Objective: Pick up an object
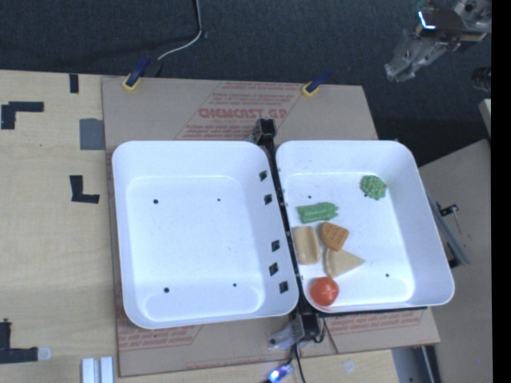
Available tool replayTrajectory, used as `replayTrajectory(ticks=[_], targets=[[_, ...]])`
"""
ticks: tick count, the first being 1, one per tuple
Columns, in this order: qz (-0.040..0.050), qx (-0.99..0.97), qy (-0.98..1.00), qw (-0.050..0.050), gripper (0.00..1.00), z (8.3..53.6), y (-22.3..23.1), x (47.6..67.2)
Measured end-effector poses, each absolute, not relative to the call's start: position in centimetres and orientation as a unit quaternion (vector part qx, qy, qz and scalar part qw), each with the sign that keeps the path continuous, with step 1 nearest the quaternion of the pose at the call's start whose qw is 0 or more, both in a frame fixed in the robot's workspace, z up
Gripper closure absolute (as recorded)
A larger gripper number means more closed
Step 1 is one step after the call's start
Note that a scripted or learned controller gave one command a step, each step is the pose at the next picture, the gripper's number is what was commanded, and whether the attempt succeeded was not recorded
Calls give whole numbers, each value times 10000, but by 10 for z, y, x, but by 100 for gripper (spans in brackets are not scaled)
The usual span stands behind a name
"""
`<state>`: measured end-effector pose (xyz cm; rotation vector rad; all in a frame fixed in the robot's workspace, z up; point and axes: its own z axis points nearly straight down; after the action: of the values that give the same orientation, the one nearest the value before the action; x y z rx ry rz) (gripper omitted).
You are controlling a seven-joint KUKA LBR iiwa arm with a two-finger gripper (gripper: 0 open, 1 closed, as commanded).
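The right bin [407, 238] holds several small items: a green broccoli piece [372, 187], a green pod-shaped piece [318, 211], a tan oblong piece [305, 245], an orange-brown piece [334, 235], a pale wedge [343, 262] and a red tomato [323, 291]. My gripper [403, 62] hangs high at the upper right, well above and behind the right bin, over the dark floor. Nothing shows between its fingers.
The left bin [192, 294] lies beside the right one on a cardboard sheet [239, 110]. Black clips line the seam between the bins. A cable runs across the dark floor at the top. The wooden bench top extends to the left.
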<state>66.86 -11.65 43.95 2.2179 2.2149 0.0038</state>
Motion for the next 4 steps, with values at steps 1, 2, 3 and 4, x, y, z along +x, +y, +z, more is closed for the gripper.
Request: replayTrajectory(ticks=[1,2,3,4], targets=[[1,7081,7062,21,100,467,-183,668],[-26,7061,7081,-35,100,380,-136,668],[3,7079,7063,32,100,438,-208,668],[-13,7046,7096,-27,100,383,-123,669]])
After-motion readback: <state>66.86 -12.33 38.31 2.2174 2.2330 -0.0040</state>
